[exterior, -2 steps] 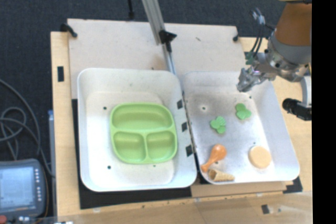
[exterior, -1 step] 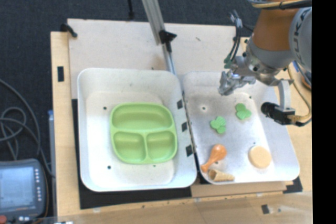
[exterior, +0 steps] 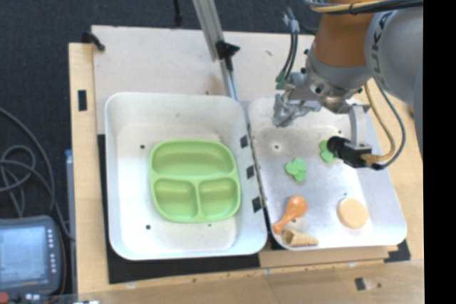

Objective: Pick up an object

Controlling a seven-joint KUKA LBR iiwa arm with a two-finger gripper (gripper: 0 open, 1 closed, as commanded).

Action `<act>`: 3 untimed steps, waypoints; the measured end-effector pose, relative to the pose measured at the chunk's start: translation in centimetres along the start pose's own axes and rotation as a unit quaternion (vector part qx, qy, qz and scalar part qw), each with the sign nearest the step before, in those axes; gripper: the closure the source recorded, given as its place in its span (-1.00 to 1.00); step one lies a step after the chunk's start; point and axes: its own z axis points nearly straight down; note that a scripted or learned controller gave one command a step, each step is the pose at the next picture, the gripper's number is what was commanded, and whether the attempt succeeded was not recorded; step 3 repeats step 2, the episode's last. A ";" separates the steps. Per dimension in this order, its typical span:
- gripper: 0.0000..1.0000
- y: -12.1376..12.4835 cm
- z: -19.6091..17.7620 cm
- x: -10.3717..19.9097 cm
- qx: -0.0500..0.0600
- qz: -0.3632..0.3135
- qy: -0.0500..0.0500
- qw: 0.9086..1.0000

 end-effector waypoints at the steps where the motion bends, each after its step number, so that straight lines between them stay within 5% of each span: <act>1: 1.00 0.8 0.7 6.2 0.001 0.000 0.000 1.000; 2: 1.00 1.1 0.2 11.6 0.001 0.000 0.000 1.000; 3: 1.00 1.1 0.2 11.6 0.001 0.000 0.000 1.000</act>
